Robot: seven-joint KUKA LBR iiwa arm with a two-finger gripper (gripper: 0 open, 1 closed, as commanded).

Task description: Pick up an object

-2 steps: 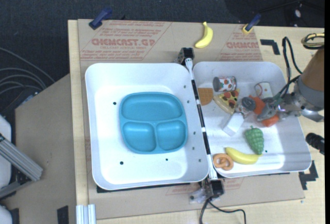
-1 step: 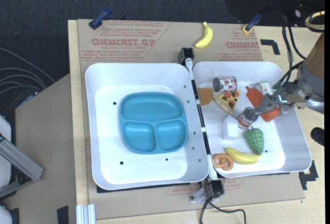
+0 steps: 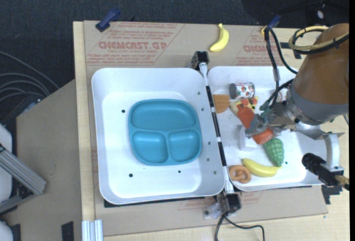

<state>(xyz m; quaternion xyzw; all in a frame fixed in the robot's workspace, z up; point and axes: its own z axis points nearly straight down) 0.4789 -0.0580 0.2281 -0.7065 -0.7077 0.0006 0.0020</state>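
Target, by my reading: the red-orange toy vegetable (image 3: 247,115), likely a carrot or pepper, lying in the right bin (image 3: 288,179) directly under the gripper (image 3: 259,129). It looks like hollow moulded plastic, so I judge it light, stiff and rather slick, not fragile. The long tapered body would roll if pinched near an end; the best hold is probably across its short axis at mid-length.

Fingers: cannot tell how far apart they stand, or whether anything sits between them. The dark gripper body and cable cover the tips, and a second red piece (image 3: 264,137) lies right at them. No hold can be claimed.

Close around the fingers:
- green bumpy toy (image 3: 274,151), perhaps broccoli or a strawberry-shaped piece, just below and to the arm side, touching or nearly touching the red piece
- toy banana (image 3: 260,167) below that, near the bin's front wall
- small pretzel-like brown ring (image 3: 240,174) beside the banana's end
- orange-brown wedge (image 3: 221,103) on the far side of the fingers, against the divider
- small printed can (image 3: 243,91) on its side, above the target

Crowding is the risk: neighbours may be nudged or caught in the same pinch.

Further out: left bin (image 3: 111,123) with a blue sectioned plate (image 3: 164,130); a second toy banana (image 3: 219,40) on the cardboard-covered surface (image 3: 138,40) outside the bins.
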